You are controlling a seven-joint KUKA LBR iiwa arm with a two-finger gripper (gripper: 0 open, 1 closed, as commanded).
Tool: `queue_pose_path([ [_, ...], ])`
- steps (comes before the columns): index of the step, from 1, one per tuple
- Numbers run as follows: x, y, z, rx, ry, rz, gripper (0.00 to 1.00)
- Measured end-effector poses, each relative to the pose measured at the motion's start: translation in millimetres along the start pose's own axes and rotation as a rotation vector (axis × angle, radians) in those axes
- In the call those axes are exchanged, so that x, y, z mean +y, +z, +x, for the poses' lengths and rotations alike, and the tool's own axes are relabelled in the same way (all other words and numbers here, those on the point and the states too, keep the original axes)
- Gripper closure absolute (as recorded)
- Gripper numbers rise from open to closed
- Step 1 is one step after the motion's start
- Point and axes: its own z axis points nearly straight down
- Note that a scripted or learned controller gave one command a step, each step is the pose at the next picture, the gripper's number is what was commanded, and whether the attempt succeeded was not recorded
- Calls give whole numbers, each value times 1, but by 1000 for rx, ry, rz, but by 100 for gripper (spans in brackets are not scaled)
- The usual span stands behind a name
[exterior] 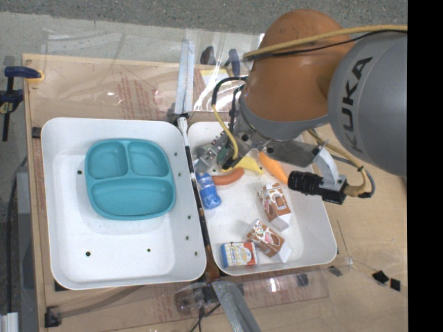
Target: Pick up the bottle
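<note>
We count three cartons near the bottle, one carrot; our gripper's state is unclear.

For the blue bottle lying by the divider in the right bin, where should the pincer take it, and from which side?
Probably across the middle of the blue bottle, coming down from above. It lies flat on its side, long axis running along the bin wall, so the fingers should close across its narrow width. The wall side looks tight, so a finger may have little room there.
</note>
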Motion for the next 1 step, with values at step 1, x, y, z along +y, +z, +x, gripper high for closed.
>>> queue_pose_path([
  [1,10,3,-6,-3,-393,-2,100],
])
